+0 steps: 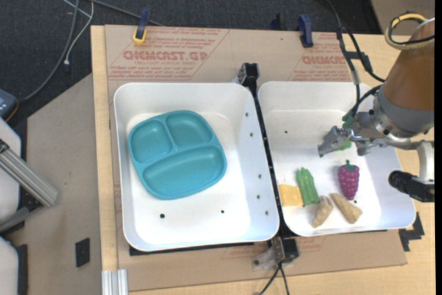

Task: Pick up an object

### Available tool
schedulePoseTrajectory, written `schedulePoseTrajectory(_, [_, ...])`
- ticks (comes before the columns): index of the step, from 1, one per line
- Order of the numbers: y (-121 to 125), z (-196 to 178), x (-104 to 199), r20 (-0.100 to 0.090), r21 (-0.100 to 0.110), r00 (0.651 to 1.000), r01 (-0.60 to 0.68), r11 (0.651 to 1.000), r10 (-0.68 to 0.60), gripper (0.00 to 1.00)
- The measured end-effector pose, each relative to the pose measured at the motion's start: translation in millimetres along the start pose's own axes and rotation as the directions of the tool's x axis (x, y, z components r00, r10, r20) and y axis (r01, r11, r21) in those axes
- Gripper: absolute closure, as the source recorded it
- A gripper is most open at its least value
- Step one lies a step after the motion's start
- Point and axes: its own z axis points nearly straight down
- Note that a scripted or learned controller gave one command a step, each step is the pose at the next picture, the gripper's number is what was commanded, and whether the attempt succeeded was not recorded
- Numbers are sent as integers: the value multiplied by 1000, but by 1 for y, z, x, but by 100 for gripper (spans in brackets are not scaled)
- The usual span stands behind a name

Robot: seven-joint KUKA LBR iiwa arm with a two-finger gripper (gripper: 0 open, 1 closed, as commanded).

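Teal divided plate (178, 153) sits in the left bin (138, 221). In the right bin (297, 107), toy purple grapes (349, 178) lie just below the gripper (336, 141), untouched. Can't tell how its grip stands.

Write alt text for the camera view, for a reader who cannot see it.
The arm's hand hovers in the right bin above toy grapes, a green vegetable, cheese and two tan pieces. The left bin holds a teal divided plate.

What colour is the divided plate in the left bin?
Teal blue divided plastic plate, clearest in the camera view.
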Motion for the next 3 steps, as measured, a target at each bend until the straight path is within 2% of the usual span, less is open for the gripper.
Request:
schedulePoseTrajectory(1, [0, 0, 0, 0, 0, 1000, 0, 1000, 0, 0])
schedulePoseTrajectory(3, [4, 108, -7, -1, 3, 1000, -1, 1000, 1, 0])
